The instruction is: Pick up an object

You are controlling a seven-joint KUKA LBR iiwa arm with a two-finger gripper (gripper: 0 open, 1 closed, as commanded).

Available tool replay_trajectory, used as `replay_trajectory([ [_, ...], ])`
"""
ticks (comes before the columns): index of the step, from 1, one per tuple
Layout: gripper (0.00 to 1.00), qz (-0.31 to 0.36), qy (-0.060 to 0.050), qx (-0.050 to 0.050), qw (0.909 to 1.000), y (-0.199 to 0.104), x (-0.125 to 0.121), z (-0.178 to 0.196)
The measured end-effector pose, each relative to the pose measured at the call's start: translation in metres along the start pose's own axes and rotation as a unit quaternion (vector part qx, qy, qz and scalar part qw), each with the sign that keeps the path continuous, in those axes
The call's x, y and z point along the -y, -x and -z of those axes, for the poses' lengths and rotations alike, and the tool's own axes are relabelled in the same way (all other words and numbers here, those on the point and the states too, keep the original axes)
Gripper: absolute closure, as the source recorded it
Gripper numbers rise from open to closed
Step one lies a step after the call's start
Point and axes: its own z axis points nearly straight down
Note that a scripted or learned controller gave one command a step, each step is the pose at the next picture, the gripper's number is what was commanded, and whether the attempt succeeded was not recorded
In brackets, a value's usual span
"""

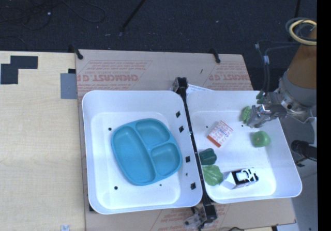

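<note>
My gripper (256, 114) hangs over the far right part of the right bin (289, 183), on the grey arm reaching in from the right. A small green object (245, 114) sits right at the gripper's tip, touching or nearly touching it. I cannot tell whether it is gripped. A round light green object (260, 138) lies just below the gripper on the bin floor. Near the bin's middle lies a red and white packet (220, 133).
A dark green object (207, 156), a light green leafy object (212, 174) and a black and white box (243, 177) lie at the right bin's near left. The left bin (98, 121) holds a blue divided plate (145, 150). A black divider (187, 137) separates the bins.
</note>
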Motion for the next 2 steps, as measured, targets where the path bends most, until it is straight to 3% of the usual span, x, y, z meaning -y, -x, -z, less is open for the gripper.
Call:
replay_trajectory([
  [1, 1.00, 0.002, -0.002, -0.001, 1.0000, -0.049, -0.023, -0.002],
  [2, 1.00, 0.001, -0.004, -0.001, 1.0000, -0.096, -0.031, -0.017],
])
